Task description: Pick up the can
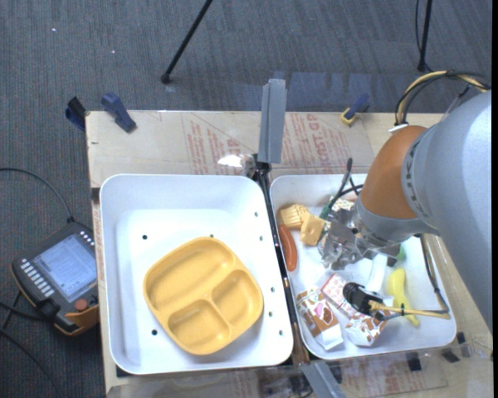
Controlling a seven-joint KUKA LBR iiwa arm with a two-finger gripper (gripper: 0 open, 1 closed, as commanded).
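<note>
left white plastic bin (116, 222): smooth yellow three-compartment plastic tray (203, 295) near its middle | right white plastic bin (440, 322): jumbled small packages, yellow banana-shaped piece (397, 287) by right rim | can: cannot pick it out in clutter | grey arm with orange band (394, 181) bends down from right, metal gripper (342, 247) over right bin's middle; grip state cannot tell

Robot lab: teach pendant (56, 279), tripod legs (191, 30), carpet.
</note>
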